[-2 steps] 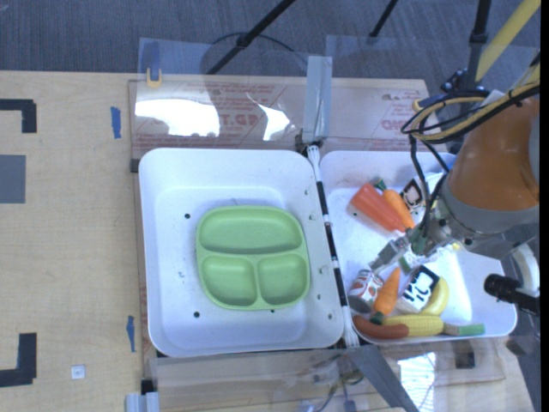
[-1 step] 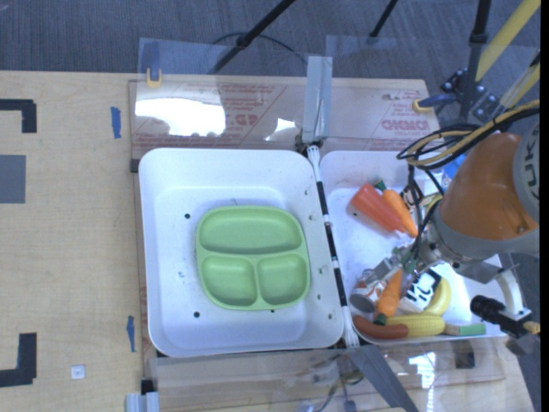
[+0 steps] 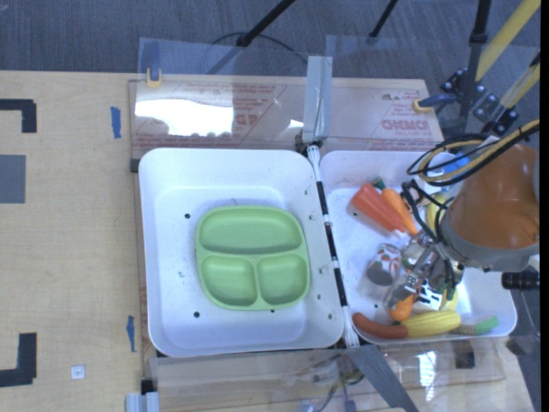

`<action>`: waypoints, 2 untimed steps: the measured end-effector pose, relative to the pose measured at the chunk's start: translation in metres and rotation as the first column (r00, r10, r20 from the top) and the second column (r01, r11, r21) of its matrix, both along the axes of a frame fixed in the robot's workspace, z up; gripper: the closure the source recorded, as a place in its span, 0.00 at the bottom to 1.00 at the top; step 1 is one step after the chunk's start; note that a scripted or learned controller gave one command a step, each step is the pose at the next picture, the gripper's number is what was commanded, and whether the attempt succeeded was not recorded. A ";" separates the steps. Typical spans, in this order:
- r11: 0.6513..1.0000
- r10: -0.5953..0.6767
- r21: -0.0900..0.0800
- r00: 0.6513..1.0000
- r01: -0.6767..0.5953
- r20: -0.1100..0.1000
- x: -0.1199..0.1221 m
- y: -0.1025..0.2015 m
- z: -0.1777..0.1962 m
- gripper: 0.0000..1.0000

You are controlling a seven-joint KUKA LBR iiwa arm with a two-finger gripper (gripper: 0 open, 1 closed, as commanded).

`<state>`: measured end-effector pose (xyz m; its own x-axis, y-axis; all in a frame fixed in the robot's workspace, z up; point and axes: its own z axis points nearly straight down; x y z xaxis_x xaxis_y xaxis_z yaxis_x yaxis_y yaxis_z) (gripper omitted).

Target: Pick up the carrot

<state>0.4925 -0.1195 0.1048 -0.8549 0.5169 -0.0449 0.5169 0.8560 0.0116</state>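
Camera view findings, largest item first:

- Tabletop [image 3: 69,256]: light wood surface with black and blue tape marks, carrying two shallow white bins side by side.
- Left bin [image 3: 163,178]: holds one green divided plate [image 3: 253,257], lying flat near the bin's middle.
- Right bin [image 3: 497,312]: holds the toy foods and the working end of the arm.
- Arm [image 3: 493,204]: enters from the right, orange band uppermost, cables looped above it, wrist lowered into the right bin.
- Carrot [image 3: 382,209]: orange, lying at a slant in the upper left part of the right bin, apart from the gripper.
- Gripper [image 3: 416,283]: down among the clutter in the lower half of the right bin; finger position cannot be determined.
- Corn cob [image 3: 433,322]: yellow, at the near wall, just below the gripper.
- Red sausage-shaped item [image 3: 379,326]: beside the corn, on its left.
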 end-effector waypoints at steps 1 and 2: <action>0.905 0.426 0.011 0.904 -0.426 -0.039 -0.012 -0.022 0.031 0.00; 0.741 0.672 0.008 0.740 -0.672 -0.036 0.102 -0.019 0.075 0.00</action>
